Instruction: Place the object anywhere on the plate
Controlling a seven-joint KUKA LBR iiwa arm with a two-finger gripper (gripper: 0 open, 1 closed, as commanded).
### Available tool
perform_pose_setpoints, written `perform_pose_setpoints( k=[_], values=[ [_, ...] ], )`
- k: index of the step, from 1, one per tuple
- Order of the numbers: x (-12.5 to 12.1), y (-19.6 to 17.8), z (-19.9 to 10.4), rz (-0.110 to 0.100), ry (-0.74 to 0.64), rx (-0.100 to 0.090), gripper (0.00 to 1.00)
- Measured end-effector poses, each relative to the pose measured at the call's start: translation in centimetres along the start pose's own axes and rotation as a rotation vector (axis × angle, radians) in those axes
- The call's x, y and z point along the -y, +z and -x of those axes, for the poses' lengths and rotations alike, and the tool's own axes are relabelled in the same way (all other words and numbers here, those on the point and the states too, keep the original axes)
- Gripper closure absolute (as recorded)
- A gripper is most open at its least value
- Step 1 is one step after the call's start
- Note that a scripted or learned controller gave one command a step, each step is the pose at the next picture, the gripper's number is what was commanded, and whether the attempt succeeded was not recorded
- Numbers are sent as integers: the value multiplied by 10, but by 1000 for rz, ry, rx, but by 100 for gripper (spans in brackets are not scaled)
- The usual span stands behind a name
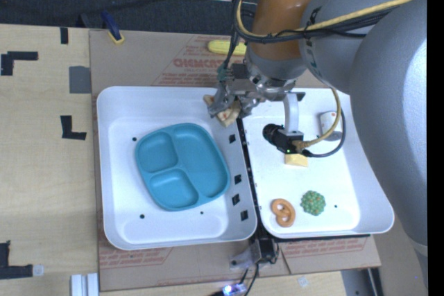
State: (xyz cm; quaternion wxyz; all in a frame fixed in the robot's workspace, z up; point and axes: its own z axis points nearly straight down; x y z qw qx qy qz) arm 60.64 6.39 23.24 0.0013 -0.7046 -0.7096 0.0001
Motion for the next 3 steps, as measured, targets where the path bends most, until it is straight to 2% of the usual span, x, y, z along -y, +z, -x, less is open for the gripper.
perform_pose_setpoints(
  k=[1, 2, 3],
  values=[
    [12, 11, -51, -2, 1, 1, 100],
    [-1, 3, -100, 1, 1, 1, 100],
    [-1, 3, -97, 0, 4, 2, 0]
  ],
)
